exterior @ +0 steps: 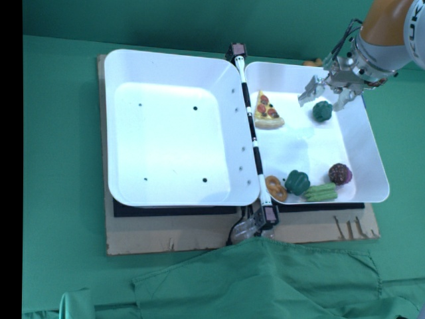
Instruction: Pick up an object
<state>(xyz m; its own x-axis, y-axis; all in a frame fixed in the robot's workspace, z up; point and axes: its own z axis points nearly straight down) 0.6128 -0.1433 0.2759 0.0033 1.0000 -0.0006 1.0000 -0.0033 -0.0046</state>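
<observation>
We see the grey arm with its orange band (pixel 392 12) reaching in over the far right corner of the green cloth-covered worktop (pixel 60 145), its two-finger gripper (pixel 328 96) hanging over the far end of the right shallow white bin (pixel 372 145). The jaws stand wide apart, one finger (pixel 307 93) to the left and the other on the right, and nothing is held between them. Just beneath and between them lies a small dark green rounded lump (pixel 322 111), knobbly on top and rather like a toy broccoli head or pepper, though at this size we cannot say which. It rests on the bin floor near the far right corner; whether the fingertips touch it we cannot tell.

In the same bin, a toy pizza slice with red toppings and a yellow crust (pixel 267 110) lies against the far part of the left wall. Along the near edge sit an orange-brown toy pretzel (pixel 275 188), a dark green toy pepper (pixel 297 181), a lighter green ridged oblong vegetable (pixel 321 192) and a dark red bumpy round berry (pixel 340 173), the pepper and oblong close together, the berry just beside them toward the right.

The left shallow white bin (pixel 113 118) lies side by side with it, a black-and-white segmented rod (pixel 249 121) running between the two. Both bins rest on a brown cardboard sheet (pixel 166 241).
</observation>
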